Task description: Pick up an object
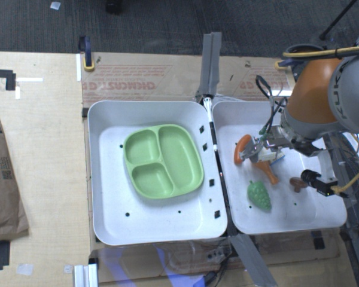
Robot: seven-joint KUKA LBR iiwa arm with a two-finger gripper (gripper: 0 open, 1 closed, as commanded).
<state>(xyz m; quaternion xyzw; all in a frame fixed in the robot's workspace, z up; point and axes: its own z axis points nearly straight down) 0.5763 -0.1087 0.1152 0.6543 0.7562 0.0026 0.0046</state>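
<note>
Orange toys (242, 149) and a green one (259, 195) lie in the right bin (323, 220) beneath the claw (255, 153), its grip unclear; cardboard behind reads "CHEMCAS" mirrored.

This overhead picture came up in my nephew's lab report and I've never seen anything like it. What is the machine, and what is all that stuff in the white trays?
One camera above the bench looks down at a slant. The grey and orange shape at the right is a robot arm reaching in; its end carries a two-finger gripper for grasping things. Two shallow white bins sit side by side. The left bin holds a green divided plate. In the right bin, where the gripper is working, lie an orange sausage-like toy, an orange carrot-like piece, a green bumpy toy and a small brown item. The gripper is low among the orange pieces, but I cannot tell whether it holds anything.
</note>
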